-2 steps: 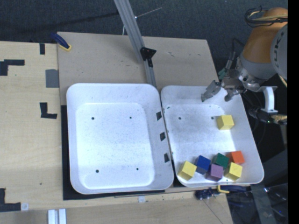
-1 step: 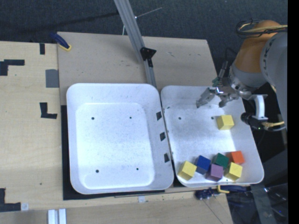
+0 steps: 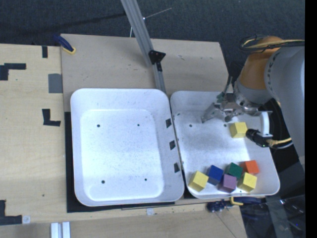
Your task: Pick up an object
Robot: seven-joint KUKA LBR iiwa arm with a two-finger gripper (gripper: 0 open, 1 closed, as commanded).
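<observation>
Robotics lab: plywood bench (image 3: 114, 63), two white bins (image 3: 79, 133), metal camera pole (image 3: 138, 24), tape marks (image 3: 47, 118)

No text, label, brand, number or sign can be read anywhere. The dark marks on the worktop (image 3: 29, 133) are plain tape pieces with no lettering, and the coloured cubes (image 3: 225, 176) and two white bins (image 3: 171, 103) carry no writing.

Gripper (image 3: 214, 112) over right bin (image 3: 198, 138), near its far edge. Lone cube (image 3: 238, 129) in same bin, just right of fingers, nearer camera. Cluster of six cubes (image 3: 225, 176) along near rim, well apart from fingers. Left bin (image 3: 121, 145) left of fingers.
</observation>
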